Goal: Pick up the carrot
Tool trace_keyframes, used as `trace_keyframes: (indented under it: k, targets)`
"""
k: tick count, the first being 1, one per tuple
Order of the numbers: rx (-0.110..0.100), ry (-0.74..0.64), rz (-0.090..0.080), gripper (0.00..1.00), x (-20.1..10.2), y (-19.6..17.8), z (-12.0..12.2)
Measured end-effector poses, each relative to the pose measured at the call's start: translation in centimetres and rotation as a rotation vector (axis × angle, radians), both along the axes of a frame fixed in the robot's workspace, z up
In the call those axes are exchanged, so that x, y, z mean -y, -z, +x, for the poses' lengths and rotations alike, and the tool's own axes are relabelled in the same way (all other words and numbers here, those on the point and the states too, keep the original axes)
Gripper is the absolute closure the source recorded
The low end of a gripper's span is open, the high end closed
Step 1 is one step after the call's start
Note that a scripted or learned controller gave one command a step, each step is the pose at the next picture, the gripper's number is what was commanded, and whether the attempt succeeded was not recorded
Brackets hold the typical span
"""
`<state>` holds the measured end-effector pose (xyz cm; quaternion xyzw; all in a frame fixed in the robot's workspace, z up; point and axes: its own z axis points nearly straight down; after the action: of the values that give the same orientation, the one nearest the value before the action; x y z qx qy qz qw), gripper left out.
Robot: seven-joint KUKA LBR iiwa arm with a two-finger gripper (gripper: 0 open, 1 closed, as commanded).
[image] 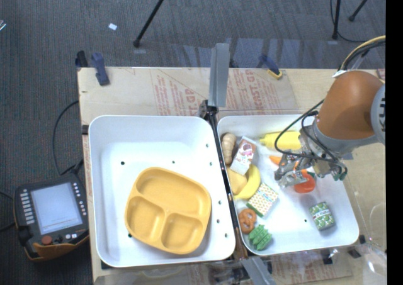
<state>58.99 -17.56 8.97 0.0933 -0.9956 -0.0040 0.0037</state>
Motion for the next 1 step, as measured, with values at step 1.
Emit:
trace_keyframes:
  k: [1]
  targets:
    - [0.0, -0.001, 0.0, 0.0, -0.01, 0.03, -0.01]
